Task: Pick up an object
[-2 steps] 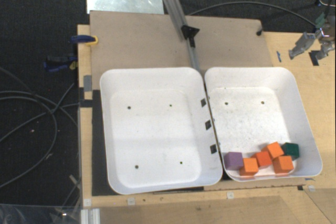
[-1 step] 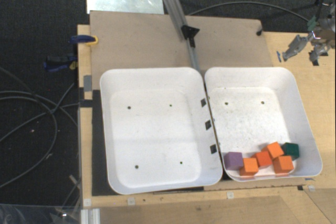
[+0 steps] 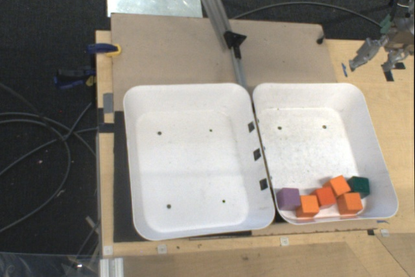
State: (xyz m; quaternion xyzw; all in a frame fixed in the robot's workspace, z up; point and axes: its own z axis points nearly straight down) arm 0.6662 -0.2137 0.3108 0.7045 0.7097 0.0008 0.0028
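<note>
Several small blocks lie clustered in the near right corner of the right bin (image 3: 305, 97): a purple cube (image 3: 288, 198), several orange cubes (image 3: 325, 196) and a dark green cube (image 3: 360, 185). My gripper (image 3: 375, 65) hangs above the bench beyond the right bin's far right corner, well away from the blocks. Its fingers (image 3: 358, 62) are spread open, and nothing sits between them.
The left bin (image 3: 188, 93) adjoins the right one, joined by black clips (image 3: 257, 154). A slanted metal pole (image 3: 214, 0) with a black clamp crosses the back of the bench. A blue-and-yellow clamp (image 3: 102, 48) grips the left bench edge, and cables lie on the floor.
</note>
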